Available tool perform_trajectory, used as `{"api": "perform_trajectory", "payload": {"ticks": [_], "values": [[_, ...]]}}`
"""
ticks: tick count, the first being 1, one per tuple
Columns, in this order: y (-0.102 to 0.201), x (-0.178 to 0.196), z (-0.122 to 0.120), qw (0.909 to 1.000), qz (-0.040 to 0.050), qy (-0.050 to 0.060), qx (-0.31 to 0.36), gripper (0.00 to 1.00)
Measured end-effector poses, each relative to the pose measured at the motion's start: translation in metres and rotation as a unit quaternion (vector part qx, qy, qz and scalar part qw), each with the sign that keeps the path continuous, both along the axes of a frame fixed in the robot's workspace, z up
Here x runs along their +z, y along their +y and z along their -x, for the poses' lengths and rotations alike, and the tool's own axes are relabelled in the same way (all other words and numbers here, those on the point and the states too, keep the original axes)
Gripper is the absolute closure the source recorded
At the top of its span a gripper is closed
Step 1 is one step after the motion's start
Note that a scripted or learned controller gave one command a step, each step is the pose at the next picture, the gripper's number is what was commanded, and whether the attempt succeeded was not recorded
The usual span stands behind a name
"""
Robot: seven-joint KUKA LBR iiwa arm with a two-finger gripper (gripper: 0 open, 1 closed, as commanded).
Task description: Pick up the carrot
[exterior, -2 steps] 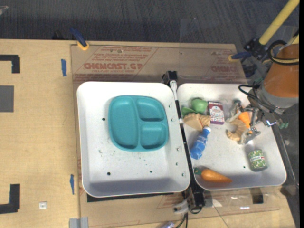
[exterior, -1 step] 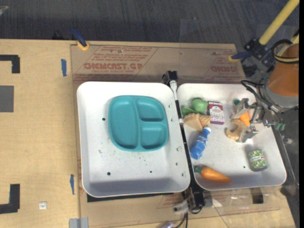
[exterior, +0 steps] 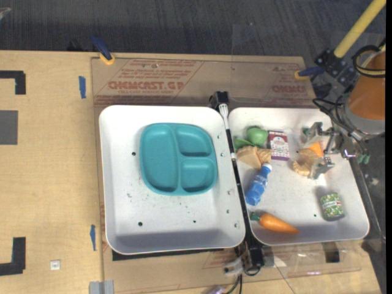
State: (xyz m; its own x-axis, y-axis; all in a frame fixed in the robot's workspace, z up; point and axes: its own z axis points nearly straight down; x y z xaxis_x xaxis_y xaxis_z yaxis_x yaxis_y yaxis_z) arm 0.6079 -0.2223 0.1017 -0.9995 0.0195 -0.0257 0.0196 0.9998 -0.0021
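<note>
Carrot [exterior: 278, 223] lies at six o'clock in right bin [exterior: 361, 225], untouched. Hand [exterior: 323, 150], fingers spread, hovers at two o'clock. Recommend descending astride the carrot's mid-body, jaws crosswise.

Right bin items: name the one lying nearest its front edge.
The carrot, orange with a green top, lies on its side at the right bin's front edge. The blue bottle and green can lie farther back.

Orange carrot [exterior: 278, 223] w/ green top, teal tray [exterior: 178, 158], white bins [exterior: 119, 182], blue bottle [exterior: 257, 187], green-speckled can [exterior: 332, 206]
</note>
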Motion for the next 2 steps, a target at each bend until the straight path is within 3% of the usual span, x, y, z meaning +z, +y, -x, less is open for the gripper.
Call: {"api": "perform_trajectory", "payload": {"ticks": [1,2], "values": [[0.056,0.114,-0.044,0.9911,0.0017,0.004,0.133,1.00],[0.017,0.004,-0.060,0.9290,0.0050,0.005,0.370,1.00]]}}
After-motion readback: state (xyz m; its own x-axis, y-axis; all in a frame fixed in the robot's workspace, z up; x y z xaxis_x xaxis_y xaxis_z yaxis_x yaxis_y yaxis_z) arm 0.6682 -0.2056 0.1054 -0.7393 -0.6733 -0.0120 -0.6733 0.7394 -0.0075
